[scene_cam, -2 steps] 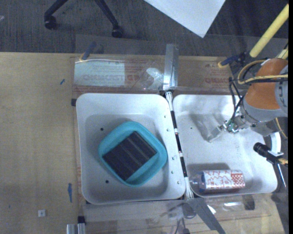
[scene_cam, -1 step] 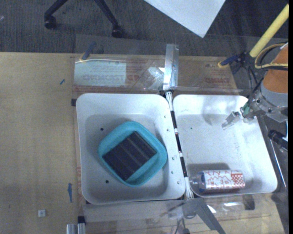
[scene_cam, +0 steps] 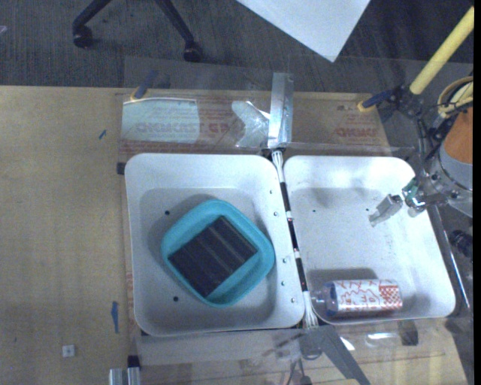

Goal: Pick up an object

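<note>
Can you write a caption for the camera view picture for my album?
Robot gripper hovers over the right bin near a red-patterned can; a blue container fills the left bin.

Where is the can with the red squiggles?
The can lies on its side in the right bin, along the near wall at the bottom of the camera view, below the gripper and right of the blue dish.

Two shallow white plastic bins, the left bin (scene_cam: 143, 225) and the right bin (scene_cam: 428, 248), are set side by side on a light wooden bench (scene_cam: 52, 210). A black office chair base (scene_cam: 135, 22) is seen on dark carpet beyond the bench. A white sheet (scene_cam: 308, 19) is noted at the top. A yellow rod (scene_cam: 443, 49) is seen upper right.
</note>
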Available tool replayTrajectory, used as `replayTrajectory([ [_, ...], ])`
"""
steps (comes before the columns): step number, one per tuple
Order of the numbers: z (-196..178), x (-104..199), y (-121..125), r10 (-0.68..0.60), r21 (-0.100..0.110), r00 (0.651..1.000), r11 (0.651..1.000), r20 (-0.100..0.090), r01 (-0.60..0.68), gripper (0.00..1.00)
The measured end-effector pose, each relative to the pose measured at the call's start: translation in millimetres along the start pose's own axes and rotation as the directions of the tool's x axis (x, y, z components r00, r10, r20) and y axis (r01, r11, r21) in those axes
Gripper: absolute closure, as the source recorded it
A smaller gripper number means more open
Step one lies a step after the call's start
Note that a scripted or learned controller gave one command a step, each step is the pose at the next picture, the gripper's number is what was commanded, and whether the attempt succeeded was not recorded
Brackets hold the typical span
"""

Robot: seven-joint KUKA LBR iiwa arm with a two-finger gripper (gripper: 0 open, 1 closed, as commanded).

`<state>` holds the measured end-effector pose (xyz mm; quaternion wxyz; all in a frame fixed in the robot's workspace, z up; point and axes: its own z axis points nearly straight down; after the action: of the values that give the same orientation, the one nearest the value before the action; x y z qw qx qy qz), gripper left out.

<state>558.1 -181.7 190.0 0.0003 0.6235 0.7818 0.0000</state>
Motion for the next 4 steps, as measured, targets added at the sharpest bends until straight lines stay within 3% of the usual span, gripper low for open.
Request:
replayTrajectory([
  [1, 89.3, 67.6, -61.3, -0.070, -0.001, 0.998, 0.998, 0.001, 0.070, 0.00],
  [2, 102.2, 18.6, -23.2, -0.001, -0.007, 1.000, 1.000, 0.004, 0.001, 0.00],
  [3, 102.4, 35.7, 43.4, 0.099, -0.006, 0.995, 0.995, 0.002, -0.099, 0.00],
  [4, 93.2, 44.5, 118.1, 0.064, -0.003, 0.998, 0.998, 0.002, -0.064, 0.00],
])
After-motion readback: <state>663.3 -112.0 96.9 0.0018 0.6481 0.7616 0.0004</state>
